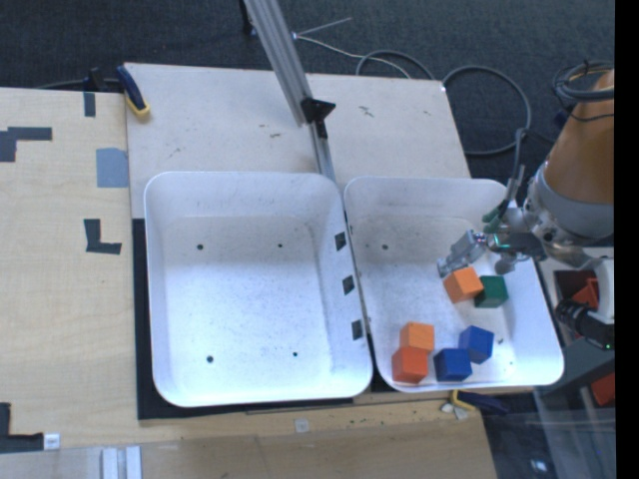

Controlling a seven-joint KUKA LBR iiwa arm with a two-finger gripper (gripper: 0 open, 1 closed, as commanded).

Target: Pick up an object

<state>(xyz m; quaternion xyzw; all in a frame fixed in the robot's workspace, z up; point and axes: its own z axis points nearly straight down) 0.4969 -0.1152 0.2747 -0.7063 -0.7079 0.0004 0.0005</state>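
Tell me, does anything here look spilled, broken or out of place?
Nothing looks spilled or broken. The blocks all lie in the right bin, bunched toward its near right corner: an orange block touching a green block below the hand, more orange and blue ones nearer the rim.

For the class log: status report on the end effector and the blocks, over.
End effector low over right bin, grip state unclear. Orange block and green block just beneath, touching. Four more blocks clustered at bin's near edge.

Place: robotics lab.
Evidence: plywood bench [60,267] marked with tape, two white bins [250,287], loose cables [489,98] on dark carpet at 1 o'clock.
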